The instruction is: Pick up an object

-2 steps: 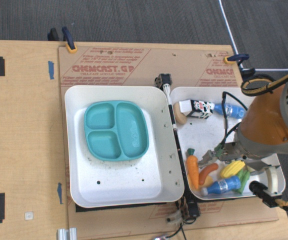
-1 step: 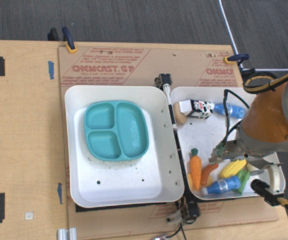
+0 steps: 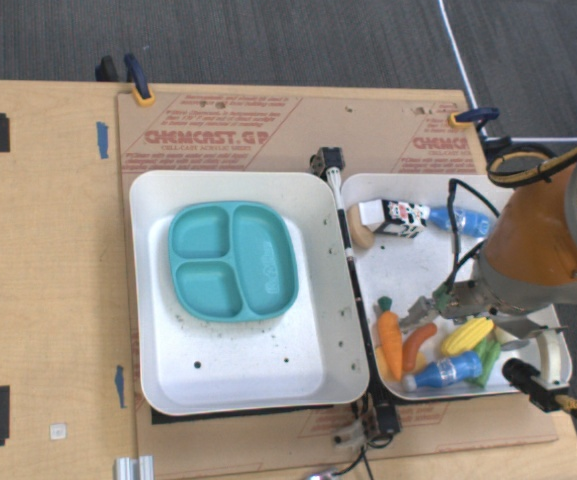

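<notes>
while the claw [image 3: 423, 311] hangs over the carrot [image 3: 390, 343], i cannot tell its grip.

teal divided plate [image 3: 234, 261] | in left bin [image 3: 158, 298] | blue tape [image 3: 102, 140], perhaps

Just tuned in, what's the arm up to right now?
The arm is reaching into the right bin, its gripper low over the toy pile: carrot, corn, blue bottle. I can't see anything held. The left bin holds a teal divided plate, untouched.
</notes>
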